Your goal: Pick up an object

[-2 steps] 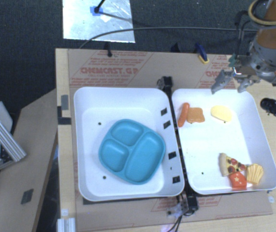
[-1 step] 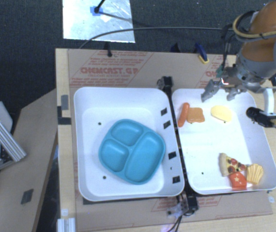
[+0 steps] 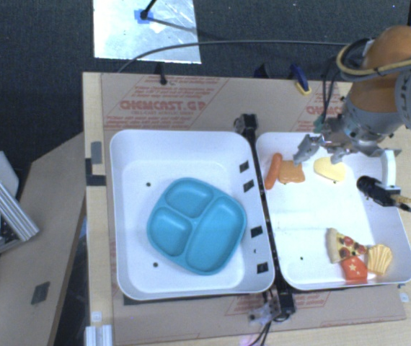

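My gripper (image 3: 315, 150) hangs low over the far part of the right bin (image 3: 314, 269). It sits between an orange-tan toy food piece (image 3: 290, 173) on its left and a pale yellow piece (image 3: 329, 169) on its right. An orange carrot (image 3: 272, 171) lies against the bin's left wall, next to the tan piece. Near the bin's front right corner lie a pizza slice (image 3: 341, 245), a red piece (image 3: 355, 268) and a ridged yellow shell-like piece (image 3: 380, 258). Nothing shows between the fingers.
The left bin (image 3: 133, 164) holds a blue divided plate (image 3: 196, 225). A black clip-lined divider (image 3: 256, 200) separates the two bins. The arm's orange band (image 3: 396, 49) rises at the upper right. Bare white floor spans the middle of the right bin.
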Motion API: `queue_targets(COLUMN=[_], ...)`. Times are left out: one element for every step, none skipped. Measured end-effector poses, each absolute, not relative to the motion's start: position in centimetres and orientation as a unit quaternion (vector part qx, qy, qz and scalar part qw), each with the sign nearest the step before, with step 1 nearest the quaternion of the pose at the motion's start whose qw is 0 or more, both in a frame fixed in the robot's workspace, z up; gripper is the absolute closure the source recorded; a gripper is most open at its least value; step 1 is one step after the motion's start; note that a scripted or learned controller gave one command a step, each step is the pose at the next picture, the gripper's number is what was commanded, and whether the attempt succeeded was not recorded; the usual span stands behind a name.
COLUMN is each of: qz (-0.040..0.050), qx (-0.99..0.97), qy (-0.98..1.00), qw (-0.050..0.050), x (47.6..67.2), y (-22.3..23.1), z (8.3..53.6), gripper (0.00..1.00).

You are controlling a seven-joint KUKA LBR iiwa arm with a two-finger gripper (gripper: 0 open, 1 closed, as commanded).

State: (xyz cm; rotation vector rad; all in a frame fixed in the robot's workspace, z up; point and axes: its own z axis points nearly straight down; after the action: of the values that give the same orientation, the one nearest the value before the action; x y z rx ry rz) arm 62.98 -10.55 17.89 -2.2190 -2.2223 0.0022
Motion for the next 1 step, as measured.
queue_targets(qz=[0.0005], qx=[-0.707], qy=[-0.708], qw=[0.0], x=[63.26], y=[-10.47], z=[13.12], gripper=[0.0])
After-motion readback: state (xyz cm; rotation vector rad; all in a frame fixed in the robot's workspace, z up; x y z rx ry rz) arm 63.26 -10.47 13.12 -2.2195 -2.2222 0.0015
